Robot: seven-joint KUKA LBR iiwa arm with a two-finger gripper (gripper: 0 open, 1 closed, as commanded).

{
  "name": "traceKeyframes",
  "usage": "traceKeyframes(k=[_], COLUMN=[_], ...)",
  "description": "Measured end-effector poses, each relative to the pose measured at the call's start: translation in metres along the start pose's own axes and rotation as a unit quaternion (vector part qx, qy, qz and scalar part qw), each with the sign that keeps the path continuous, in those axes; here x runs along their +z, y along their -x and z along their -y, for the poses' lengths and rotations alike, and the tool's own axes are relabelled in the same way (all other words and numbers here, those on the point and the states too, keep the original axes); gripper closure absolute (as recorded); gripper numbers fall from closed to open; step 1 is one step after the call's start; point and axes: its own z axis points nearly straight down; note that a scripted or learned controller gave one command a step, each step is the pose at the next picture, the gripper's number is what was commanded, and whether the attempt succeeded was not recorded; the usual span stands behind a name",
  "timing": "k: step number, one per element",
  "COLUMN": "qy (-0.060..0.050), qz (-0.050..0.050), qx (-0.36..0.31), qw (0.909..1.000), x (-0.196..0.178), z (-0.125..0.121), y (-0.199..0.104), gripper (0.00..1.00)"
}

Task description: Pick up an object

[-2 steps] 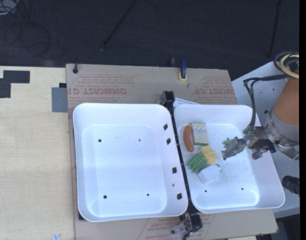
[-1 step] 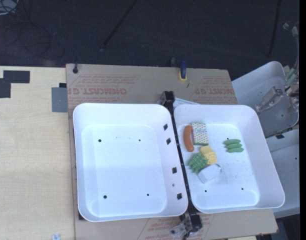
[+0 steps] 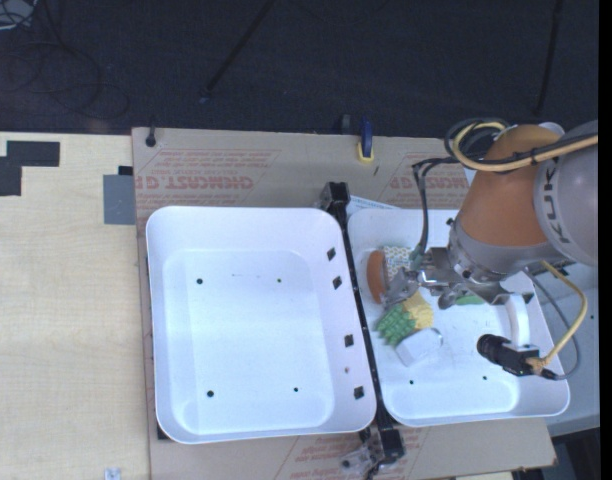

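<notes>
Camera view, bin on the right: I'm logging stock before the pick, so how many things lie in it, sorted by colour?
Orange oval thing: 1
Green and yellow thing: 1
White block: 1
Pale thing with green dots: 1
Total: 4, all in the right-hand bin

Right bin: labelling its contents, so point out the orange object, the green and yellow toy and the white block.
orange object (image 3: 375, 273), camera view, its middle.
green and yellow toy (image 3: 394, 326), camera view, green part.
white block (image 3: 418, 347), camera view, top face.
</notes>
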Motion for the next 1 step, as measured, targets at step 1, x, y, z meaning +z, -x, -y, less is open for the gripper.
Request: traceKeyframes(k=[1], qy=[0.006], qz=[0.002], qx=[0.005], qw=[1.0], x=[-0.0189], z=[-0.0023], y=[0.005], gripper=[1.0])
